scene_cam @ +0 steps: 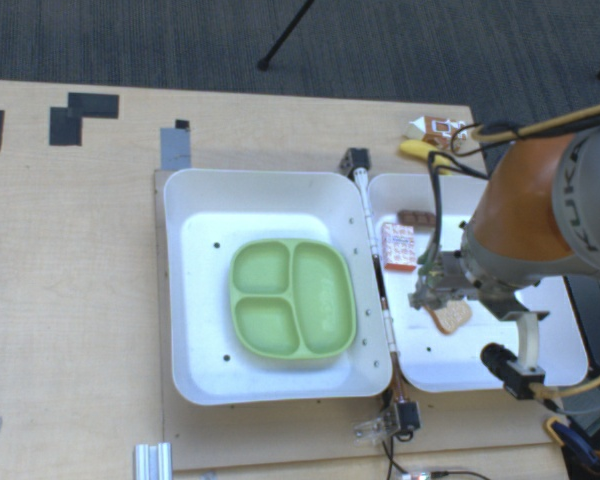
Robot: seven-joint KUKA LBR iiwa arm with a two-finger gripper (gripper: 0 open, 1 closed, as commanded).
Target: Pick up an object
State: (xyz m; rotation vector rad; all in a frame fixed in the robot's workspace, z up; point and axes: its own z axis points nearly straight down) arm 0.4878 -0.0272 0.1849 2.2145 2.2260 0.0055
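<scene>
The gripper (435, 298) hangs low in the right bin (570, 363), just beside a toast-like slice (452, 316); whether it grips cannot be told. A green divided plate (292, 299) fills the left bin (195, 268).

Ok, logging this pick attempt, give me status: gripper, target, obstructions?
Gripper low in right bin, over tan toast-like piece; grasp unconfirmed. Red-white packet and brown piece lie close behind. Green divided plate in left bin.
</scene>
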